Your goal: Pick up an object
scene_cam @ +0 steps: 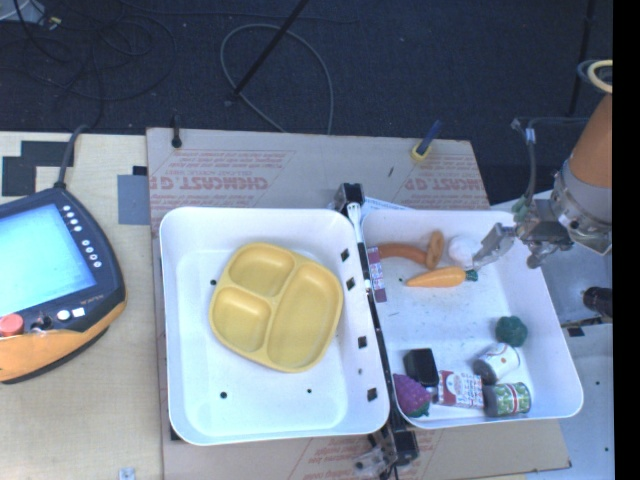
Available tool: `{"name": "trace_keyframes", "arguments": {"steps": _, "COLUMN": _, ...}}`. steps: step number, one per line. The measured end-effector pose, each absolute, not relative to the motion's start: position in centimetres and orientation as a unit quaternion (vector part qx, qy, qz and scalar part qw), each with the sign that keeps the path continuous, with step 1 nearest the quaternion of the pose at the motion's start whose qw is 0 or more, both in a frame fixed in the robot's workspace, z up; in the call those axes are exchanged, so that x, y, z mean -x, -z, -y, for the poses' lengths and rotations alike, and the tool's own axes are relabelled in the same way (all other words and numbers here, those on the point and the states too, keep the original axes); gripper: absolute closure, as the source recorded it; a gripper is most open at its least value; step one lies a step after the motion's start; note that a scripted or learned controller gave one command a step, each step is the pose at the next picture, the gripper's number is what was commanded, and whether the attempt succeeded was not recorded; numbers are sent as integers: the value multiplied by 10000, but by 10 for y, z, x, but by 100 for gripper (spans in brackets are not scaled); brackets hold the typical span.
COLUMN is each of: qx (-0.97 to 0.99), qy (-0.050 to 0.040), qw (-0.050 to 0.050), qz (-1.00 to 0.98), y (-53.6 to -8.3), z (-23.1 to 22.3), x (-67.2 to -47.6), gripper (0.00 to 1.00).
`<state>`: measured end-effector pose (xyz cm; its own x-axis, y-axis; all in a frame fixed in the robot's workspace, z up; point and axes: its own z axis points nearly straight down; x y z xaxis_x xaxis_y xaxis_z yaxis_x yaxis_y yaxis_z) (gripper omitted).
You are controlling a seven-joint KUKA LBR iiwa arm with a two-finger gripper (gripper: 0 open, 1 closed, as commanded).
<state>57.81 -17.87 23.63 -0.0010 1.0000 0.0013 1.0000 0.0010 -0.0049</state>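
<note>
Yellow plastic divided plate lies alone in the left white bin. In the right white bin the orange toy carrot lies on the floor, not lifted, so the picking is not done. My gripper hangs over the bin's far right side (fingers apart, holding nothing), one tip near the carrot's green end.
</note>
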Motion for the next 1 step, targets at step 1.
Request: {"name": "trace_keyframes", "arguments": {"steps": 1, "qx": 7068, "qy": -22, "qw": 40, "qz": 7074, "y": -102, "z": 124, "x": -562, "gripper": 0}}
